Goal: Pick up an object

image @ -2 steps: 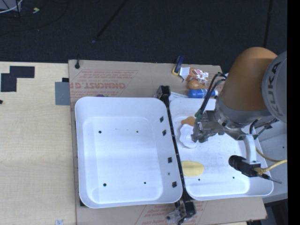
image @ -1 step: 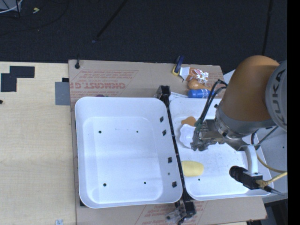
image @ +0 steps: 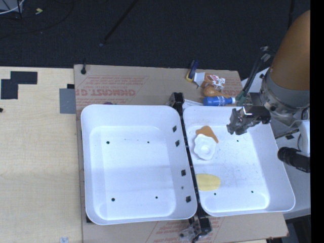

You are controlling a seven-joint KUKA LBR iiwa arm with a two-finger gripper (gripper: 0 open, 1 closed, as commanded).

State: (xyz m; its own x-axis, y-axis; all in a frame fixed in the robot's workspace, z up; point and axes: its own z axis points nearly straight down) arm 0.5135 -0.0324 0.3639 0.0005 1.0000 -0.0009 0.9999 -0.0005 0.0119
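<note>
Since the arm is run by a program, these lines weigh what may fail, then count, working from near to far.

Yellow piece [image: 207, 181]: one, flat and pale, lying near the left wall of the right bin [image: 281, 199]; it sits low, so fingers might skate over it.

White piece [image: 204, 148]: one, rounded, just beyond the yellow one; it touches the orange piece, so a grasp here could drag both or pinch neither.

Orange piece [image: 206, 132]: one, thin, tucked against the far edge of the white piece; this pair is the nearest candidate for picking.

Gripper [image: 238, 127]: one, hanging over the far middle of the right bin, to the right of the orange and white pieces and apart from them; nothing shows between its fingers, and whether they are spread or closed I cannot tell.

Main risk: a descent from here meets bare bin floor and comes up with nothing.

Left bin [image: 91, 186]: one, nothing to pick there.

Beyond the bins: a blue tube [image: 218, 101], a small packet [image: 212, 80] and a brownish lump [image: 211, 90] lie on the cardboard sheet [image: 126, 82].
</note>
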